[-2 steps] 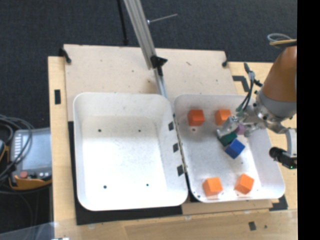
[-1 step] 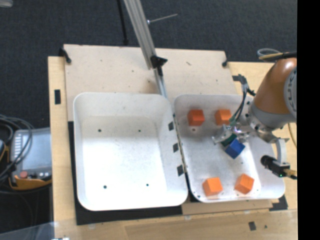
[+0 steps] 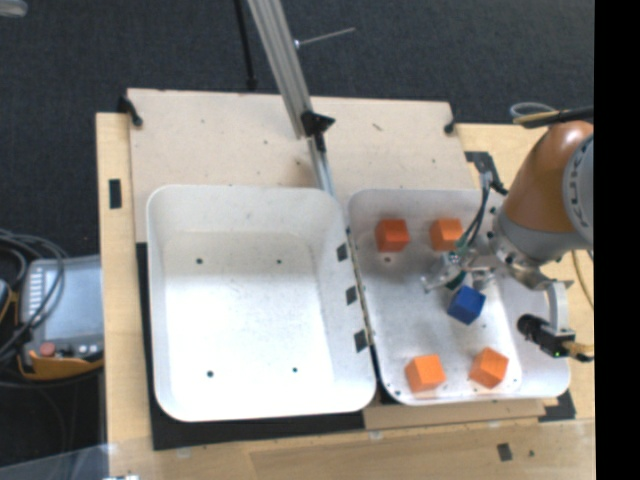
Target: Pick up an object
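Blue cube (image 3: 465,304) sits right under the gripper (image 3: 458,276) in the right bin (image 3: 400,393). I cannot tell its grip. Best to squeeze the flat sides, then lift straight up.

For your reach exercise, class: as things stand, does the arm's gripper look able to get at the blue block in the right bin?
Probably yes. The gripper sits just above the blue block in the right bin, and the four orange blocks lie apart from it, so nothing seems to bar the way.

arm (image 3: 545,193): cut off right | orange cube (image 3: 446,233): partly hidden
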Motion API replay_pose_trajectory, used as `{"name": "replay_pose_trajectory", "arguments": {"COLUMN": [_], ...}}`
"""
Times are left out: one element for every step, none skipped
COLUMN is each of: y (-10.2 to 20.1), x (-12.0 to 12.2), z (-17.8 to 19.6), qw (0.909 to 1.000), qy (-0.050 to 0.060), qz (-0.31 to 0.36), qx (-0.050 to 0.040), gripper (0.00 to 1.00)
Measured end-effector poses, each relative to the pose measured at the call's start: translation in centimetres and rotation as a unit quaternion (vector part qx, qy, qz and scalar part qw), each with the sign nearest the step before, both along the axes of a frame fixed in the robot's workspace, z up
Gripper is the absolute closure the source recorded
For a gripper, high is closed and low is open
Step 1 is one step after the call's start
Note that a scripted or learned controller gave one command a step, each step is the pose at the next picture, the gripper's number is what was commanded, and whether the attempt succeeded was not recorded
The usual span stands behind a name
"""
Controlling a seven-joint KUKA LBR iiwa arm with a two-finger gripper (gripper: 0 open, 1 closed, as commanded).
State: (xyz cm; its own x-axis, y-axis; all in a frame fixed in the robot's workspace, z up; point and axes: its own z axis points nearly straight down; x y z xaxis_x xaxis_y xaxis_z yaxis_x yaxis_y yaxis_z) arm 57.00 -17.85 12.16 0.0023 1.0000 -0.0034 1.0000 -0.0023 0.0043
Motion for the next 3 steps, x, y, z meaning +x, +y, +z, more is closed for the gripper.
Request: {"name": "replay_pose_trajectory", "arguments": {"y": [0.0,0.4,0.4], "x": [0.0,0.1,0.3], "z": [0.8,7.2,9.3], "qw": [1.0000,1.0000,1.0000], "qy": [0.000,-0.002,0.000], "qz": [-0.002,0.003,0.004], "qx": [0.0017,0.0011,0.0016], "gripper": [1.00,1.00,1.00]}}
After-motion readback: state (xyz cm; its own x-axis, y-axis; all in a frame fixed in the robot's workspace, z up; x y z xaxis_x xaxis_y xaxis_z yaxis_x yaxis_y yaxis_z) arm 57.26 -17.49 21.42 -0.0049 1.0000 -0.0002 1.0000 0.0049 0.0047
